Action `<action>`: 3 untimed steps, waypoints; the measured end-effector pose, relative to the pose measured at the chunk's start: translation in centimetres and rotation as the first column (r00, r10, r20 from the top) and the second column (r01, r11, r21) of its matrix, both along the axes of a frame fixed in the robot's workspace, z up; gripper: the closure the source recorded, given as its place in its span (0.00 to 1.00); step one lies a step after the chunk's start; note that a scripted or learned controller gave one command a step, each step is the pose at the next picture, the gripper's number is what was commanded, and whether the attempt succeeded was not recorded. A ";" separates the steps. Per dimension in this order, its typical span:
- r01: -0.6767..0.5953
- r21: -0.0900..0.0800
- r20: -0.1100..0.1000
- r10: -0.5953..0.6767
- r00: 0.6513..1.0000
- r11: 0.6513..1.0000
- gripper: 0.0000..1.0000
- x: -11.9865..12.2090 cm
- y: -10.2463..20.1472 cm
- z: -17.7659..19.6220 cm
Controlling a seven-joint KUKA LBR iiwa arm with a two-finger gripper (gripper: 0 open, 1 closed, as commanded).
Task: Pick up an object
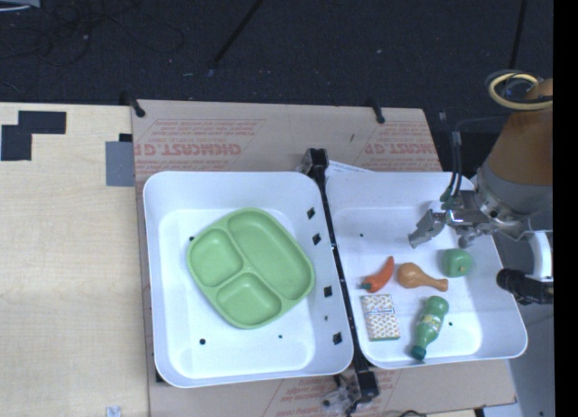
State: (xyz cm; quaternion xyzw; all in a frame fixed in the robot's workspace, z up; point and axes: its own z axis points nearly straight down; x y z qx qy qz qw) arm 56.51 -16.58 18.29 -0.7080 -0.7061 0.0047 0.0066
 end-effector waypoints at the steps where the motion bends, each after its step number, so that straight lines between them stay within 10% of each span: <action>1: -0.002 -0.003 0.015 0.002 1.000 1.000 0.00 0.3 0.0 0.8; 3: -0.003 0.000 0.010 0.003 1.000 1.000 0.00 -0.8 0.0 -9.8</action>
